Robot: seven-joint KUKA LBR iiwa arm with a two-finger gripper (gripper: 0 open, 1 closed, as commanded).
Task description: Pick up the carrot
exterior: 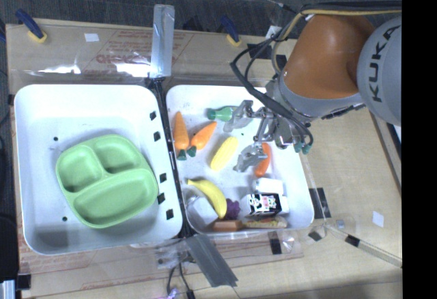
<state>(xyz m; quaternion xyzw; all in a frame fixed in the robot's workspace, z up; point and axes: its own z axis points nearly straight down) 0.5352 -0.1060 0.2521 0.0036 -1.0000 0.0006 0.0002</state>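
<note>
The gripper (251,135) hangs open in the right bin (300,175), one finger (250,158) touching an orange carrot (263,160). Two more carrots (180,131) lie toward nine o'clock, beside a lemon (224,153).

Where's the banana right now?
The banana lies in the right bin, toward its near left corner, just below the yellow corn and left of the small black-and-white carton.

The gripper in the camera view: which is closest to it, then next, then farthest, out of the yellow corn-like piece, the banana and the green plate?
From the gripper:
1. Yellow piece, just to its left.
2. Banana, lower left, same bin.
3. Green plate, in the other bin, far left.
</note>
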